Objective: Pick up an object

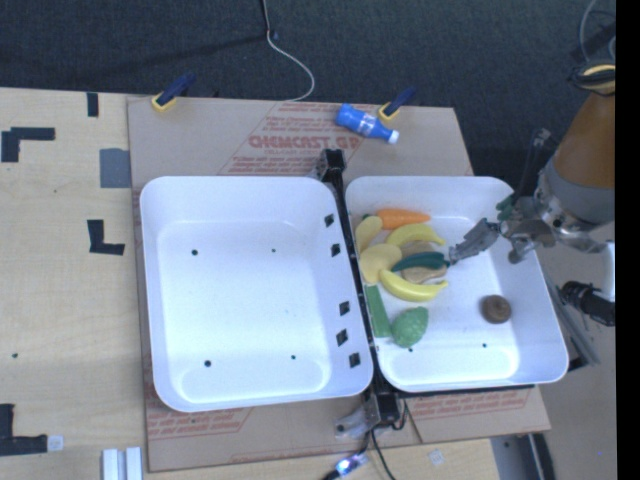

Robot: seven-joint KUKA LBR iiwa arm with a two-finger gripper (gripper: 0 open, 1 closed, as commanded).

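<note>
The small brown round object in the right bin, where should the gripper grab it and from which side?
Grip the small brown round object across its middle, coming straight down from above. It sits alone on the right white bin's floor, apart from the pile of toy food, so any side looks free.

The grey arm with its orange band is cut off by the right edge. The claw is too small to read. Yellow plastic bananas overlap, partly hiding a dark green piece.
</note>
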